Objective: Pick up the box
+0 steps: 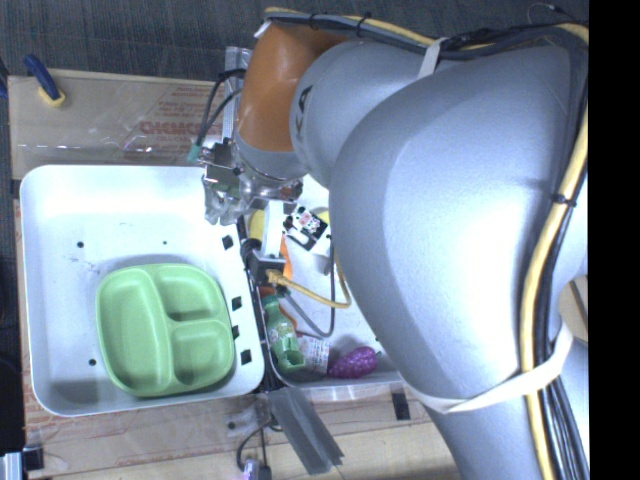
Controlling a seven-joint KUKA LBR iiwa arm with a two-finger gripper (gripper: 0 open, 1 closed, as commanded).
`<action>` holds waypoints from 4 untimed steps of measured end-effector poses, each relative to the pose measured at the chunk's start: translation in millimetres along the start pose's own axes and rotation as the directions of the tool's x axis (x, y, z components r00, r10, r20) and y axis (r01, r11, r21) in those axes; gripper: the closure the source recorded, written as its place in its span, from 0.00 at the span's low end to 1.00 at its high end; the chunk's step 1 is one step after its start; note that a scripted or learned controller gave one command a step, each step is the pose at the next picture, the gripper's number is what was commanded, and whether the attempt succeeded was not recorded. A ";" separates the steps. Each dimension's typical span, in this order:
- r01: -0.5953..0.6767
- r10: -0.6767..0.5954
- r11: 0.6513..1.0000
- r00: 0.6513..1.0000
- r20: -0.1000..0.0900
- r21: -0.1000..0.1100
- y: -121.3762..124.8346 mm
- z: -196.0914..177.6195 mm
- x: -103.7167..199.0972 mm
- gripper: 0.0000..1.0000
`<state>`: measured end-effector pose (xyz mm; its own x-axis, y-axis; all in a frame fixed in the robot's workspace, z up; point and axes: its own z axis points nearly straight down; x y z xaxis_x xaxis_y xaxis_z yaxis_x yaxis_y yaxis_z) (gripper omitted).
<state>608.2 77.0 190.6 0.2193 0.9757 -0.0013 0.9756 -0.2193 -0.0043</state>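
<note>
Up top, hand over bin rim

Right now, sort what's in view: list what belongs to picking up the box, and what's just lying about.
For the job:
- small white box with dark print
- claw, at the wall between the bins

Lying about:
- green divided plate in the left bin
- green bottle
- purple grapes
- blue clip on the bench edge
</note>
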 end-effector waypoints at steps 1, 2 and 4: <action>0.009 -0.009 1.000 1.000 0.001 0.004 -0.8 -9.0 1.6 1.00; 0.012 -0.012 1.000 1.000 -0.002 -0.003 6.1 -237.0 64.4 1.00; -0.199 0.199 0.980 0.980 0.002 0.002 31.5 -106.3 51.2 1.00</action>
